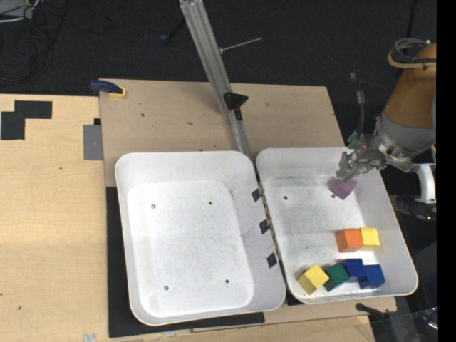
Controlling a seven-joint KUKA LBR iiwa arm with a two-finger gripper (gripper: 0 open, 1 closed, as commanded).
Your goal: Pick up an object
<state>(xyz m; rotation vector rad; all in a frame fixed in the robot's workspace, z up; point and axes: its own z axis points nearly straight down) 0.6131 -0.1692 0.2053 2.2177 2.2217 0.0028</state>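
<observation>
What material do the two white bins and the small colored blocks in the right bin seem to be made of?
The white bins look like molded plastic, semi-matte: rounded corners, raised rims, soft sheen. The colored blocks, for example the orange block and the yellow block, have flat saturated matte faces and sharp edges; painted wood or foam, I cannot tell which.

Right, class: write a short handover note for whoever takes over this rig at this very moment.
Gripper: over the upper part of the right bin, just above the purple block; grip cannot be told.
Right bin also holds an orange block, a yellow block beside it, and near the front rim another yellow block, a green block and blue blocks.
Done: arm is at the purple block.
Left: confirm the grasp and lift.
</observation>
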